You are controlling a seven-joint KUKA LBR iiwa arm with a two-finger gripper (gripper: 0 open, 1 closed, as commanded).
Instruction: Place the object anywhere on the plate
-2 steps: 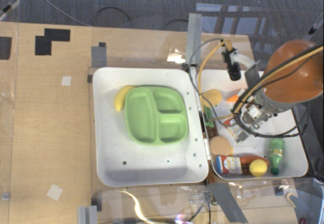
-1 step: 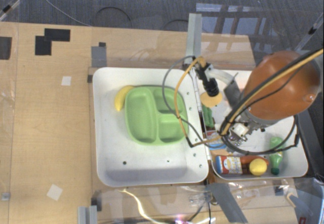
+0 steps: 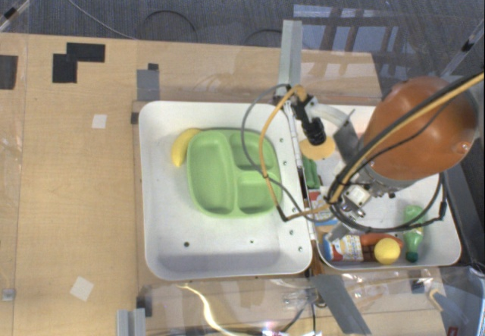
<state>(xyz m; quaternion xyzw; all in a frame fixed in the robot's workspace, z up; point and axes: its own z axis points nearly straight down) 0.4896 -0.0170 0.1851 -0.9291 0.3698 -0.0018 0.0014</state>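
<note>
Currently my arm [image 3: 424, 130] over right bin [image 3: 447, 251]; end effector [image 3: 350, 202] low inside, whether clenched or released I cannot tell. Green plate [image 3: 227, 174] in left bin [image 3: 163, 198], banana [image 3: 180, 146] touching its edge. Lemon [image 3: 387, 250] in right bin.

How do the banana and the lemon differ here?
The banana lies in the left bin, touching the green plate's left edge; the lemon sits in the right bin among other items. The banana is long and curved, the lemon round. The banana lies away from the arm, the lemon just below it. Both are yellow.
</note>
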